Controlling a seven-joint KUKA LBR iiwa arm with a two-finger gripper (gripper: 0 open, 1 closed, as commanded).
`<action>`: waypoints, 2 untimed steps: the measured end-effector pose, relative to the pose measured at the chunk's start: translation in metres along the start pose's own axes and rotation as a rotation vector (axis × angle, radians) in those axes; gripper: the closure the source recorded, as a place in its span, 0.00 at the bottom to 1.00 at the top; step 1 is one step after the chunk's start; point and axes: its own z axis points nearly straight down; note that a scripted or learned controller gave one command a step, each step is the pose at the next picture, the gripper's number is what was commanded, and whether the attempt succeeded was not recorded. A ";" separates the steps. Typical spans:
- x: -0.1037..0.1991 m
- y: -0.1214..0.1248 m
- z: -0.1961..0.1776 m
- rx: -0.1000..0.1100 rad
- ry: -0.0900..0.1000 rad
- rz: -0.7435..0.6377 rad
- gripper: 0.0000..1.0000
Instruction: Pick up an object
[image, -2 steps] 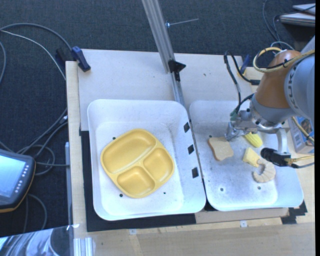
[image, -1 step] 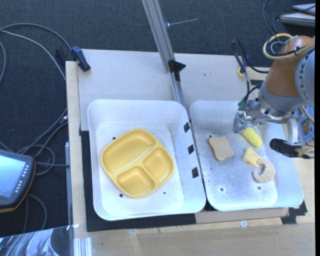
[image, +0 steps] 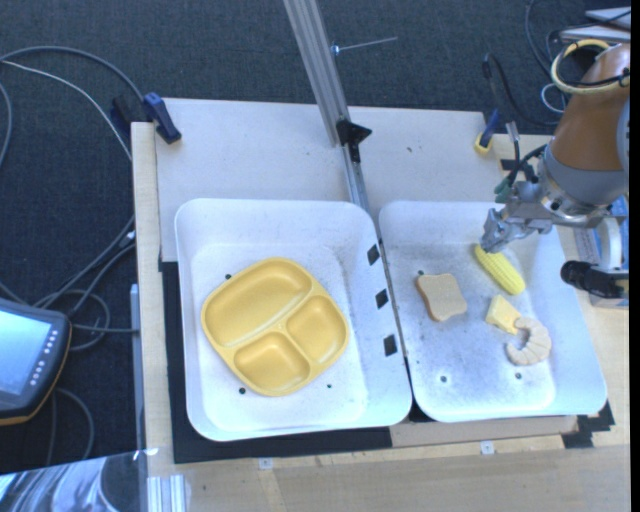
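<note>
A yellow three-compartment plastic tray (image: 275, 326) lies in the left white bin (image: 190, 225). The right white bin (image: 580, 385) holds a yellow corn cob (image: 502, 270), a tan bread slice (image: 441, 297) to its left, and a yellow cheese wedge (image: 502, 314) touching a pale curled shrimp (image: 530, 343) in front.

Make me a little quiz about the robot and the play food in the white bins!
1. True or false: the yellow divided plate lies in the left bin.
2. Which food is closest to the gripper? A) the bread slice B) the corn cob C) the shrimp
3. Fill in: the plate has ___ compartments.

Key
1. True. It is the one thing in that bin.
2. B. The gripper is right at the corn's upper end; the bread, the cheese wedge and the shrimp lie farther down the right bin.
3. Three.
</note>
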 end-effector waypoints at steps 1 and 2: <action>0.000 0.002 -0.043 0.000 0.000 0.000 1.00; 0.054 0.019 -0.048 0.002 0.003 -0.006 1.00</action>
